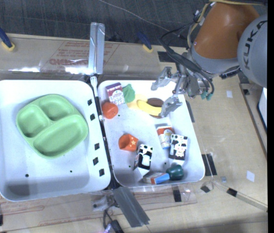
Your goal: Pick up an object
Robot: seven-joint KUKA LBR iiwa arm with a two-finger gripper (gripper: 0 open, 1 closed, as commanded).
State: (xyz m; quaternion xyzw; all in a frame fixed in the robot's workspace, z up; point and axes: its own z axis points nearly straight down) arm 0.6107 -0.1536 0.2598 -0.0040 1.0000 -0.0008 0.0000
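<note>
My gripper (165, 92) hangs over the back right part of the right bin (195, 144), open, with one finger near the bin's back rim and the other by the banana's right end. The yellow banana (145, 107), brown at one tip, lies just left of the fingers and nothing sits between them. In the same bin lie a red-and-white carton (116, 93), a green piece (128, 91), an orange-red ball (110, 110), an orange cup (127, 142), a small can (164, 135) and two cow-patterned cartons (178, 147) (145, 157).
A dark green ball (176, 171) and a blue-and-orange item (157, 178) lie at the right bin's front edge. The left bin (10, 178) holds a green divided plate (52, 125). A metal divider bar (97, 47) stands between the bins at the back.
</note>
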